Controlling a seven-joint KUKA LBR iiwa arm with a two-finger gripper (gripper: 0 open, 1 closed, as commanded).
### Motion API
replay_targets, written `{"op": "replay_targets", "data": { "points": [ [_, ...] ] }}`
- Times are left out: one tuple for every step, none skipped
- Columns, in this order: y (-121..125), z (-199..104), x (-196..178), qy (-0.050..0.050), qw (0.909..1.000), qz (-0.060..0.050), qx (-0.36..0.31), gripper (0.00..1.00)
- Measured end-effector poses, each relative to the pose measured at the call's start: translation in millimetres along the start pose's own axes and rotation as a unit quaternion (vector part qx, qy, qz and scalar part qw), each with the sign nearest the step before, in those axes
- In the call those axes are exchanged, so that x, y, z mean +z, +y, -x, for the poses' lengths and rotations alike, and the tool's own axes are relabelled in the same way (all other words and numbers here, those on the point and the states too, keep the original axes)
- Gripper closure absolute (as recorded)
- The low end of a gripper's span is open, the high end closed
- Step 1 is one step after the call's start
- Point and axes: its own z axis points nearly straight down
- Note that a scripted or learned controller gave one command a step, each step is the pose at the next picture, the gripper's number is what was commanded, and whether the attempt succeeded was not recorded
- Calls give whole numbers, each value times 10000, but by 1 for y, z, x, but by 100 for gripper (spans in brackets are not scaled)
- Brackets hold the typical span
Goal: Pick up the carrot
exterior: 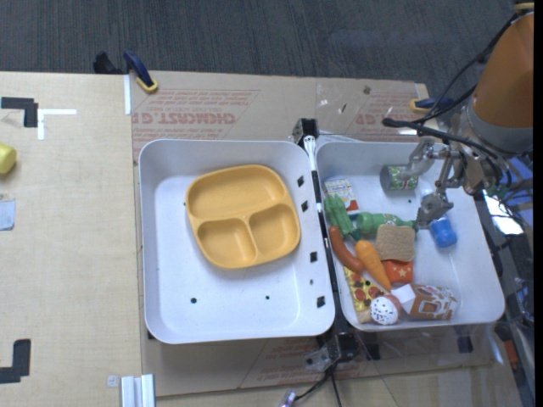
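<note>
The light wooden bench [68, 270] carries a sheet of brown printed cardboard [246, 113], and on it two shallow white bins sit side by side, their inner rims touching. The left white bin [170, 312] has bare floor all around a yellow three-compartment plastic plate [243, 214]. The right white bin [479, 270] is crowded along its left wall, with open floor toward its right rim. The grey arm with its orange band [509, 66] reaches over that bin's upper right. Its two-finger gripper [437, 195] hangs beside a small blue object [444, 233]; the fingers look spread with nothing between them, though the view is unclear. The orange tapered carrot [372, 262] lies slanted near the bin's left side, touching a brown bread slice [395, 242].
</note>
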Motion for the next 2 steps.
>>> {"op": "replay_targets", "data": {
  "points": [
    [63,-33,51,2,9999,7,111,0],
    [66,-50,51,-6,9999,-2,101,0]
  ]
}}
